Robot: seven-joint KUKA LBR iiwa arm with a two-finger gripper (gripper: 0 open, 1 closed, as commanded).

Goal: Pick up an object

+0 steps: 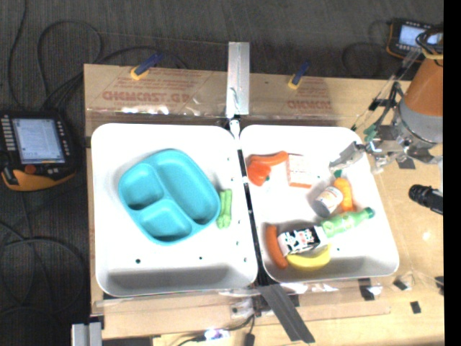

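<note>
From above, the claw (348, 156) hangs at the right bin's (374, 265) upper right edge; whether it is parted or closed cannot be told, and it grips nothing visible. Just below-left of it lie a small can (327, 199) and a carrot (344, 191); farther below, a green bottle (347, 222) and a banana (310, 259).

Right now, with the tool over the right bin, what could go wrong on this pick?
1. The tool sits near the right bin's far right rim, so a straight descent might clip it.
2. The can, carrot and green bottle touch, so fingers may land on two items or nudge them apart.
3. The can looks round and tilted, so it could roll out of a pinch.
</note>
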